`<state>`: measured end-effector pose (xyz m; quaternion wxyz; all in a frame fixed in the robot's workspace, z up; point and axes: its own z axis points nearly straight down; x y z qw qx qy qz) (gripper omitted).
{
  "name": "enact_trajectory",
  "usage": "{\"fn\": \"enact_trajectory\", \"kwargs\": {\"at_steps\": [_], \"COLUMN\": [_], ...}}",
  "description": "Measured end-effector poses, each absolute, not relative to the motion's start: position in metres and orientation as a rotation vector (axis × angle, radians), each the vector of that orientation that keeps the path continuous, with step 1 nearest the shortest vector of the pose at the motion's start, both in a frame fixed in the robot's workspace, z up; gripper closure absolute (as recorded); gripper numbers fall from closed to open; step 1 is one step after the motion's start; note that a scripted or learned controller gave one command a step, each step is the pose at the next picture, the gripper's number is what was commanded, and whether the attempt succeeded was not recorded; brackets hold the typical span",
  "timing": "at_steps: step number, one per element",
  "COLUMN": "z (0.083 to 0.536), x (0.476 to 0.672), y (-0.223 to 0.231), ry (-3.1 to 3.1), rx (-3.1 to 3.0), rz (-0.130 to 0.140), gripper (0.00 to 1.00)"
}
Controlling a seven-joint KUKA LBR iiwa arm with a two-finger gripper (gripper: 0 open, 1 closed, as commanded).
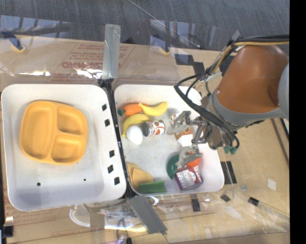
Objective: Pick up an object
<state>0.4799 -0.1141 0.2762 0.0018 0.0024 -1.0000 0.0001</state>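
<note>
cardboard-topped bench with taped seams, two white bins side by side, my arm reaching in over the right bin (143, 93).

from my remote seat the pincer (186, 122) hangs low over the right bin's far-right part, and i cannot tell how it stands. nearest the camera, below the pincer, lie a purple pouch (187, 178), a green piece (173, 165) and a green block (151, 186) along the rim. just left of the pincer, a small can (154, 128) lies on its side, long axis pointing toward the pincer, likely the handiest target. touching it further left sit a white egg (134, 134) and a yellow banana (134, 120), long axis slanting. a second banana (154, 108) lies beyond. well left, in the other bin, rests a yellow divided tray (52, 131), probably parked clear of the picking.
</note>
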Motion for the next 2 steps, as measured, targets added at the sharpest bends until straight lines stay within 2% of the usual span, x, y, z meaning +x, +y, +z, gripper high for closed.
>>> {"fn": "enact_trajectory", "kwargs": {"at_steps": [1, 2], "z": [0.145, 0.117], "x": [0.537, 0.65], "y": [-0.12, -0.122], "ry": [-3.115, -3.128], "rx": [-0.304, -0.251], "rz": [-0.002, -0.001], "gripper": [0.0, 0.0]}}
